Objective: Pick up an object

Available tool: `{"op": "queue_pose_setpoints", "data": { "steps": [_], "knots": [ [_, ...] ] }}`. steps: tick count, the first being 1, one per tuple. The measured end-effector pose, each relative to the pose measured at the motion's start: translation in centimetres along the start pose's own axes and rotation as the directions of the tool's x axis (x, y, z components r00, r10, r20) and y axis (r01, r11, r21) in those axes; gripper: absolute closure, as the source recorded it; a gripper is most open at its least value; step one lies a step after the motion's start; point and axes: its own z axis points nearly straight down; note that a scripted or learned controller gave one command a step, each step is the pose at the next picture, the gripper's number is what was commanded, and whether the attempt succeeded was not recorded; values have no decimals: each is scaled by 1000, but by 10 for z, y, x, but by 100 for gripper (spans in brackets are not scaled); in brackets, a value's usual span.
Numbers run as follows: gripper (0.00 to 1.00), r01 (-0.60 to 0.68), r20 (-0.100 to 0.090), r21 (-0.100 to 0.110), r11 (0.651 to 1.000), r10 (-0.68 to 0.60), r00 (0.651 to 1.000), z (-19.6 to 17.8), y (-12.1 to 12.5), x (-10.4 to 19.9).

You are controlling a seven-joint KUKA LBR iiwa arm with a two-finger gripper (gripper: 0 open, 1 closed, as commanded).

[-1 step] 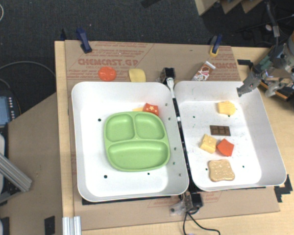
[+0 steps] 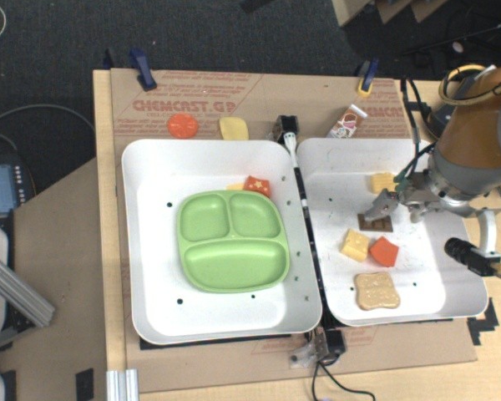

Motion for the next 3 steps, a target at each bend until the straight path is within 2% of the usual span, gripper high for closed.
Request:
{"op": "queue_pose_setpoints", "data": {
  "steps": [1,2,3],
  "knots": [
    [0,2,3,-12,1000,-2,1000,48,24,6],
    [100,0,5,-18,1000,0,1000,34,24,5],
    [100,8,5,-27,1000,-8,1000,-61,49,77]
  ]
}}
